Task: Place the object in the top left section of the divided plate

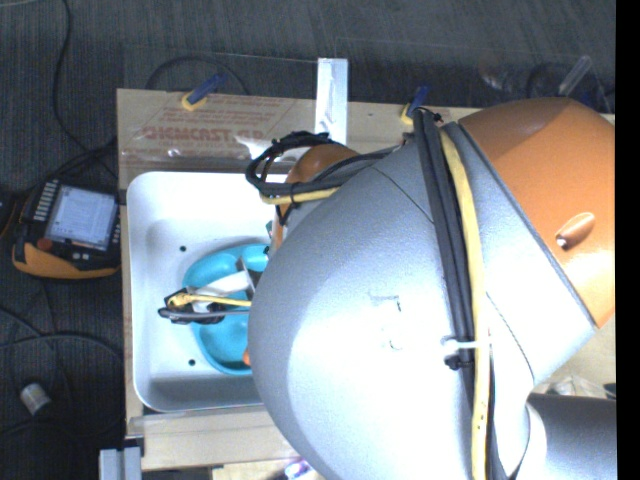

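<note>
The large grey robot arm [400,318] is nearest the lens and covers the centre and right of the frame. Its orange band [560,198] sits at upper right. A black-and-yellow cable bundle [450,228] runs down its casing. The state of the jaws cannot be determined, as the arm body hides them.

The shallow white plastic bin [160,368] lies at centre left. Its left wall, lower-left corner and upper-left corner are exposed. Its right portion is under the arm.

The blue divided plate [215,268] rests on the bin floor, with its right part covered by the arm. Its sections cannot be clearly made out. A slim item with a pale yellow bar and a black end [200,304] lies across the left rim of the plate. Whether it is a loose object or a robot part cannot be told. A small orange piece [243,353] shows at the plate's lower edge.

Bare bin floor is open to the left of the plate, above it and at lower left.

The brown board counter [180,128] with red print borders the bin at the top. A blue-and-yellow clamp [203,91] grips its far edge. A white upright post [332,93] stands near a looped black cable [270,158].

On the dark carpet floor [300,18], an orange-cased handheld unit with a screen [75,223] lies at far left.
</note>
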Tool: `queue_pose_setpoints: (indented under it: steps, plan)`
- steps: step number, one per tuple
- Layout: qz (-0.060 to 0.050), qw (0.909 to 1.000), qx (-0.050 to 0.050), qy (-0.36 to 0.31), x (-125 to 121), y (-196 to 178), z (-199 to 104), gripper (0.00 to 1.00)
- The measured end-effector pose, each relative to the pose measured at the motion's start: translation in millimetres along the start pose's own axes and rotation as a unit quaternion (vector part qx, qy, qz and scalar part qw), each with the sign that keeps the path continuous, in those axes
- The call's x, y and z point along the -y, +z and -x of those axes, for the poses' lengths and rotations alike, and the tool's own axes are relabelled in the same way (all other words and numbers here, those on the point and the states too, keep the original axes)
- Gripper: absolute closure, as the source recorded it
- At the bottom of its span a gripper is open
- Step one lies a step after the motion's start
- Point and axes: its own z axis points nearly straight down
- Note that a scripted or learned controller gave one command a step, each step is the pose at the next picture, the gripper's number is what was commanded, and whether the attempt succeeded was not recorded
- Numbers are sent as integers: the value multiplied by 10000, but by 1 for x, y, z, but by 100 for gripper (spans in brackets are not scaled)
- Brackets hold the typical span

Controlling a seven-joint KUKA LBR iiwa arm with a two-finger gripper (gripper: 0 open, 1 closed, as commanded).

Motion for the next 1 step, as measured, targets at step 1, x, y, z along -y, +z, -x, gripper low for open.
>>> queue_pose_setpoints:
  steps: [1]
  plan:
    - [-13,9995,-176,-258,42,32,-24,100]
